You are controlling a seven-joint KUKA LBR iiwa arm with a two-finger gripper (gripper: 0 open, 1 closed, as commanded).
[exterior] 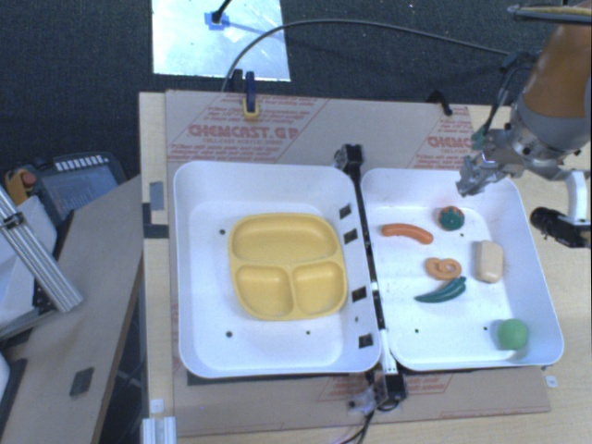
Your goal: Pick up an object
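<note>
The right bin (532,248) holds several small items: an orange sausage (407,233), a round red-and-green piece (451,217), an orange pretzel-like piece (443,268), a dark green pepper (443,291), a cream block (488,261) and a green ball (511,334). My gripper (469,183) hangs over the bin's far edge, just above and to the right of the red-and-green piece. Nothing is visible between its fingers.
The left bin (203,248) holds a yellow divided tray (284,265). A black hinge strip (363,257) runs between the bins. A clamp (248,95) and a cable lie at the back of the bench. Grey equipment (37,257) stands left of the bench.
</note>
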